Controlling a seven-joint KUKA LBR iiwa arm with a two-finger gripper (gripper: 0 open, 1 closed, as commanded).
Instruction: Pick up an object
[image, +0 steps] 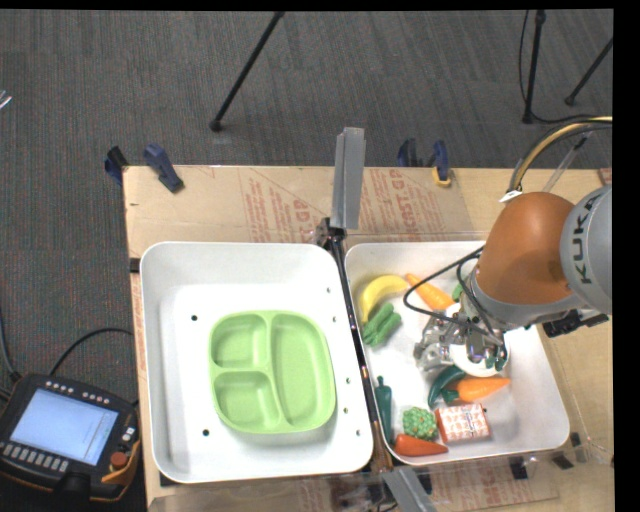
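Note:
My gripper (458, 347) hangs low in the right bin (545, 375), under the orange band of the arm, among toy foods. Just below its fingers lie a dark green pepper (443, 384) and an orange carrot (482, 387). To its left sit a yellow banana (379, 292), a green pea pod (381, 325) and a second carrot (430, 293). Nearer the front lie a red box (463, 423), a green broccoli (420, 422), a red pepper (420, 446) and a dark green cucumber (384, 402). The wrist hides what lies straight under the fingers.
The left bin (165, 300) holds a light green divided plate (271, 372). A grey post (348, 180) stands at the back between the bins. A teach pendant (65, 432) lies at the lower left, off the bench. Clamps sit along the bench's far edge.

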